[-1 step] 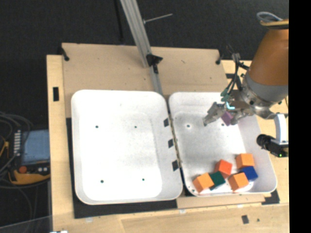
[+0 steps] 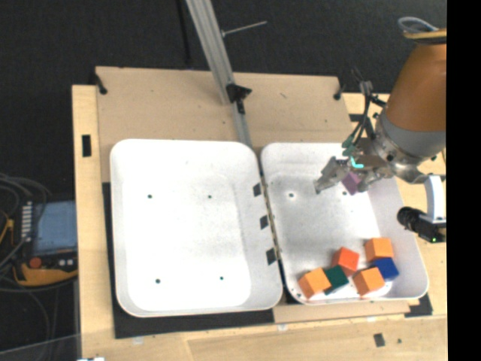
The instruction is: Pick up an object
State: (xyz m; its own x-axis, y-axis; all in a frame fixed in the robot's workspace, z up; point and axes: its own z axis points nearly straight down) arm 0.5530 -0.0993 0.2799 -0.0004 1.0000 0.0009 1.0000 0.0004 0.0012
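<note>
The jaws are pinched on a small purple block (image 2: 351, 180), which sits between the grey fingers of the gripper (image 2: 344, 177) above the upper part of the right bin (image 2: 301, 224). The block is a muted violet, roughly cube-shaped, with only a couple of its faces showing; the rest is covered by the fingers and the wrist hardware. It hangs at the inner end of the fingers, with one finger reaching out past it toward the left and down. A small teal light glows on the gripper body just above the block.

The arm (image 2: 421, 89) comes in from the right, its orange band broad and its grey wrist below it; the upper part is cut off by the frame edge. Whether the block clears the bin floor cannot be told from this slant.

In the lower right corner of the same bin lie the other blocks in a loose cluster: an orange block (image 2: 316, 281), a green block (image 2: 336, 277), a red-orange block (image 2: 347, 259), another orange block (image 2: 368, 280), a blue block (image 2: 385, 268) and a further orange block (image 2: 378, 247). They are well apart from the gripper. The left bin (image 2: 188, 224) lies beside.
</note>
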